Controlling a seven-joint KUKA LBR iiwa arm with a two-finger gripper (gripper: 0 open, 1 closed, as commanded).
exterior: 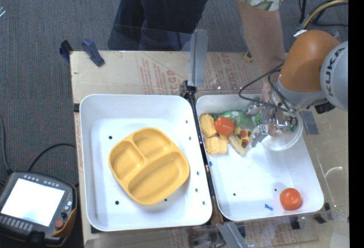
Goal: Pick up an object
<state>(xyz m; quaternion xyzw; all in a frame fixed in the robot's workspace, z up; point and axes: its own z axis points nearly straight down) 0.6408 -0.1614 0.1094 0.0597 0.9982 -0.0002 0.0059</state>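
An orange ball (pixel 290 198) is seen in the right bin (pixel 250 201), nearest its front edge. "KUKA" is partly readable on the arm (pixel 335 73). Whether the gripper (pixel 263 127) is open cannot be told.

Corn pieces (pixel 211 134): yellow, at the right bin's (pixel 250 207) left wall.
Tomato (pixel 223 125): red, beside them.
Orange ball (pixel 290 198): bin's near-right corner.

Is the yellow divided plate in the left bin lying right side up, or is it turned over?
Right side up. The yellow divided plate shows its three hollow compartments facing upward, and it lies flat on the left bin floor.
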